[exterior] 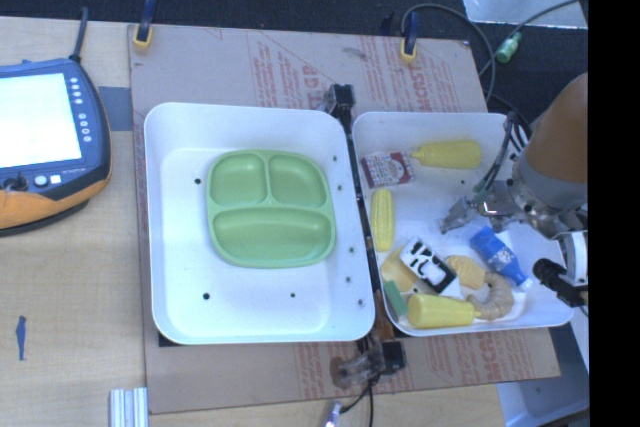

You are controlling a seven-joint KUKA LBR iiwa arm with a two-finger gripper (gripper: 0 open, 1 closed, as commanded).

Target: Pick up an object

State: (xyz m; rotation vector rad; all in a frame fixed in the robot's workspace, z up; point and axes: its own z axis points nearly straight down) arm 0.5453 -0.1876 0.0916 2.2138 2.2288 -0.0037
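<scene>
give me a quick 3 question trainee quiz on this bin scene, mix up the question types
1. True or false: the green divided plate lies in the left bin.
2. Multiple choice: which thing lies nearest the divider between the bins? A) the corn cob B) the blue packet C) the yellow bottle
3. Fill in: the gripper hangs over the ____ bin.

Key
1. True. The plate sits alone, about mid-bin.
2. A. The corn cob lies along the right bin's left wall.
3. Right. It sits above the clutter, with the blue packet just below it in the view.
</scene>
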